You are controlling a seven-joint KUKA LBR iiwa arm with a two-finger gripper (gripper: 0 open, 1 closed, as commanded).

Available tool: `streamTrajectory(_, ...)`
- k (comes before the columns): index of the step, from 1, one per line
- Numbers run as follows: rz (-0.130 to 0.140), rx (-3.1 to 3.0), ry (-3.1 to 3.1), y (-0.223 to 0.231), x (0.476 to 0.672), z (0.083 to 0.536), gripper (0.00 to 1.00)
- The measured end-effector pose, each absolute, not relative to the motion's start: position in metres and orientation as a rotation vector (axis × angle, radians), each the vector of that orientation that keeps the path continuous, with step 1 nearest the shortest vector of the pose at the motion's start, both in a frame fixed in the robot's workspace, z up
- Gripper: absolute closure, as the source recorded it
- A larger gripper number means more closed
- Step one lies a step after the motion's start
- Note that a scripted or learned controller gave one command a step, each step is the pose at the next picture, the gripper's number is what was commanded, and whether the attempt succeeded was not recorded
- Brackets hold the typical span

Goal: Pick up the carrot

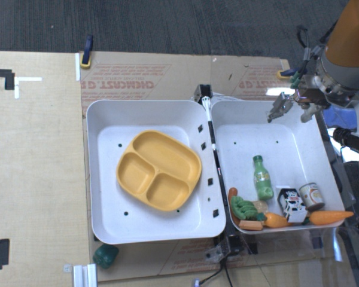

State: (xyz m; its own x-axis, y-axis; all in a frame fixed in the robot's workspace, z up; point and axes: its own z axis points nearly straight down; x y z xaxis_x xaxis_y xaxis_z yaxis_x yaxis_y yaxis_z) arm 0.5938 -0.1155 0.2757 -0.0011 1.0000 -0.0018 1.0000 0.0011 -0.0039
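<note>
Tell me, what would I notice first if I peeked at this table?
The big yellow divided plate sits alone in the left bin. The right bin has small things crowded along its near edge: a green bottle, a small can, and the orange carrot in the near right corner. The robot's gripper hangs over that bin's far right corner, well away from the carrot.
</note>
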Motion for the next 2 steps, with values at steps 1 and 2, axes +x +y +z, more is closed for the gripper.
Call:
streamTrajectory(1,0.006,-2.41,-2.015,-0.04,0.622,0.269,0.0)
streamTrajectory(2,0.009,-2.459,-1.951,0.011,0.59,0.19,0.0)
